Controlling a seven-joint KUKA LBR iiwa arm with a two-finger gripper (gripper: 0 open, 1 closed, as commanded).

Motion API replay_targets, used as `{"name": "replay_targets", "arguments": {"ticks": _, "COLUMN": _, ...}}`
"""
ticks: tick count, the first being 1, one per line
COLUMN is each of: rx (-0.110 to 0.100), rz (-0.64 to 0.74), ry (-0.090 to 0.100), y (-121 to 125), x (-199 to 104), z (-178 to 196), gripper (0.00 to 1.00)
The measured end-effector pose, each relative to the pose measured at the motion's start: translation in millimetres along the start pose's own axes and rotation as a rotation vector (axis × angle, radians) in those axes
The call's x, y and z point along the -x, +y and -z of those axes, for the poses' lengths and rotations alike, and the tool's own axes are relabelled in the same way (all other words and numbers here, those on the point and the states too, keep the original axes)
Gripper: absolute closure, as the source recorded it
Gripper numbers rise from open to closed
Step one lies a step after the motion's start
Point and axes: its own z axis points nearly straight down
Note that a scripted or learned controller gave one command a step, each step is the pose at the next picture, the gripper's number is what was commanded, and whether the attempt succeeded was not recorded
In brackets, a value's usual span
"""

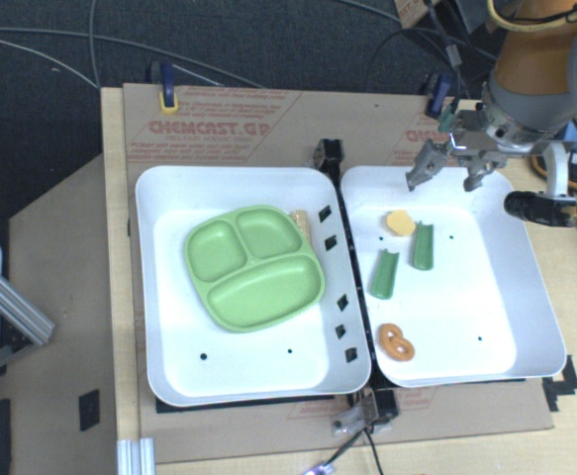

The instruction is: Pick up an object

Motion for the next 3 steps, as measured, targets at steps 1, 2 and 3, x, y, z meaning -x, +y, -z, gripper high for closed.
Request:
{"name": "replay_targets", "arguments": {"ticks": 1, "rx": 0.014, "rz": 0.002, "ry": -0.001, "y": 2.2, "x": -0.2, "z": 8.2, "gripper": 0.00}}
{"name": "replay_targets", "arguments": {"ticks": 2, "rx": 0.008, "rz": 0.001, "ry": -0.001, "y": -6.9, "x": 3.0, "z": -41.5, "gripper": 0.00}}
{"name": "replay_targets", "arguments": {"ticks": 3, "rx": 0.008, "rz": 0.002, "ry": -0.001, "y": -12.6, "x": -0.9, "z": -86.3, "gripper": 0.00}}
